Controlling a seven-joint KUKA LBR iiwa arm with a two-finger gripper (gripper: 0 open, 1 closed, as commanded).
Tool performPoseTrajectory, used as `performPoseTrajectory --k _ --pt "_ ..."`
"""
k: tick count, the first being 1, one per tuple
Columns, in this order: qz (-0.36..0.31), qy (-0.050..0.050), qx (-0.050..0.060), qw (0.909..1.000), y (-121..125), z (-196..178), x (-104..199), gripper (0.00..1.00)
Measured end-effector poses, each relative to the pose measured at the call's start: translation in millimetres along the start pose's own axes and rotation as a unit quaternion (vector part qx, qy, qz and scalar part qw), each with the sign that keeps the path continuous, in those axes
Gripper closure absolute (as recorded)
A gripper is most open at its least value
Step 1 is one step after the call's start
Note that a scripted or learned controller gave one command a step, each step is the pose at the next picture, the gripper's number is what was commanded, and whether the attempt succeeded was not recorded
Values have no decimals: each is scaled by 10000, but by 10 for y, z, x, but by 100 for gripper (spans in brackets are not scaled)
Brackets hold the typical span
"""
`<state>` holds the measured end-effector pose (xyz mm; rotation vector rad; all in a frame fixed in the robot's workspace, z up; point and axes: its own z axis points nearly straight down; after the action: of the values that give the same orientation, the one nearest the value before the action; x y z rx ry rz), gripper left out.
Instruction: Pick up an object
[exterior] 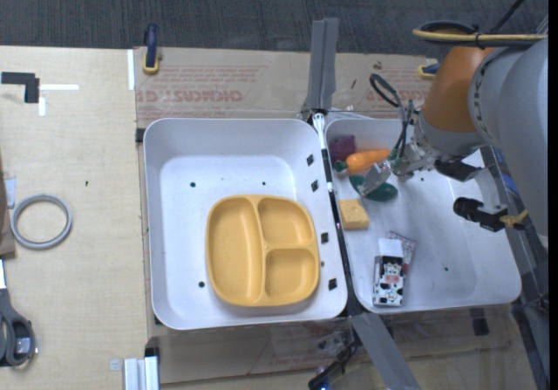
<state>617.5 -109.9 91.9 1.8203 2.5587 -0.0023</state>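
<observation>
On my feed, far left of the bench: a roll of grey tape (pixel 40 221) lying flat on the pale wood, with scissors (pixel 15 338) near the lower edge and a small black bracket (pixel 23 83) up by the top corner. A blue-handled clamp (pixel 151 49) grips the cardboard sheet behind the bins.

Left bin (pixel 174 161): I log one item, a yellow divided plate (pixel 261 249) with three compartments, lying flat, low and right of the middle.

Right bin (pixel 462 275), from its left wall across:
- a purple object (pixel 338 146) against the upper left corner, partly hidden;
- an orange carrot-shaped toy (pixel 367 159) just beside the purple piece, lying roughly level;
- a tan sponge-like block (pixel 353 214) close to the left wall, below the carrot;
- a dark green rounded item (pixel 381 192) between the carrot and the block, partly under the tool;
- a small printed packet (pixel 391 270), white and black with red marks, low in the bin and well apart from the rest.

The gripper (pixel 378 175) sits low over the upper left of the right bin, its metal tip touching or just above the green item and right beside the carrot's end. I cannot tell how far its fingers are spread, nor whether anything is between them. Behind it, the arm's orange band (pixel 453 87) and grey body (pixel 523 100) reach in from the right.
</observation>
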Motion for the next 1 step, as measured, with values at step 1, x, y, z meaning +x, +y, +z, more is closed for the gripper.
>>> performPoseTrajectory --k 1 --pt "-19 -8 12 10000 3 -92 2 100"
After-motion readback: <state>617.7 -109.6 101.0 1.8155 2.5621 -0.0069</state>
